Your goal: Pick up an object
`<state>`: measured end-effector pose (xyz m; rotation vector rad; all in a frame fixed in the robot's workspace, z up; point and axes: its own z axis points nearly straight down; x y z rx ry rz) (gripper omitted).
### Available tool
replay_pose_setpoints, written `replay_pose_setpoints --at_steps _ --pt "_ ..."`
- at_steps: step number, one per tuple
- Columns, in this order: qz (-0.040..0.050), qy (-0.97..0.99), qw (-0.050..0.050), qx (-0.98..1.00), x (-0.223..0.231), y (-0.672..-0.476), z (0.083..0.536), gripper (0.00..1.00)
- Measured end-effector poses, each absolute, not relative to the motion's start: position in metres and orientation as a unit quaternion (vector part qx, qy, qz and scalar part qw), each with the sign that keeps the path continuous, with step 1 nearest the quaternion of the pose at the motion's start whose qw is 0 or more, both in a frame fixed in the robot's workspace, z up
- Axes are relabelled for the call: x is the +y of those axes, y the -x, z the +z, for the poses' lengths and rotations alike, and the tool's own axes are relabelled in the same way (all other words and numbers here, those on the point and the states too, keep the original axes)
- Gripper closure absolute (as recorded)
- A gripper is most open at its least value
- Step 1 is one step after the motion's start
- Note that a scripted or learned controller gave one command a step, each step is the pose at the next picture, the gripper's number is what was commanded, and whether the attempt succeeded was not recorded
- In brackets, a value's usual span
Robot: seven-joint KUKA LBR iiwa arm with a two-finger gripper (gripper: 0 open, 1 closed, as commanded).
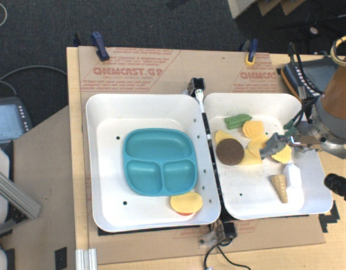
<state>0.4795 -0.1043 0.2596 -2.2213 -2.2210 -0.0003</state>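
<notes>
Reaching in over the right bin (pixel 308 207), the grey arm holds its gripper (pixel 272 146) low among a heap of toy food. I cannot tell how the pincer stands, because it is small and dark against the toys. It sits just right of a round brown cookie (pixel 229 151) and seems to touch a pale yellow piece (pixel 254 153) that lies beside that cookie. I will use the cookie as my marker. Up and a little right of the cookie is a yellow waffle round (pixel 252 129), and just past that, farther up, is a small green piece (pixel 238 121). Right of the cookie, on the far side of the gripper, is another yellow piece (pixel 283 154), partly tucked under the arm. Down and to the right of the cookie lies a tan ice cream cone (pixel 280 187), with a little white piece (pixel 293 176) right next to it. Nothing looks lifted; all the toys lie flat on the bin floor. Well to the left of the cookie, across the black strip between the bins, is the left bin (pixel 99 151). A blue plate with three sections (pixel 159 161) rests in its middle. A yellow and red toy fruit slice (pixel 186 203) touches the near edge of that plate.
</notes>
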Motion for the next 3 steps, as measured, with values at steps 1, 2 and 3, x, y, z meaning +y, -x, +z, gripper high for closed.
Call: replay_pose_setpoints --at_steps 1,2,3 --pt "0.0 0.707 0.0 -0.707 -0.124 -0.52 0.103 0.0" --pt "-0.0023 0.706 -0.003 -0.708 -0.118 -0.581 0.087 0.0" --pt "-0.0009 0.708 -0.004 -0.706 -0.184 -0.612 0.086 0.0"
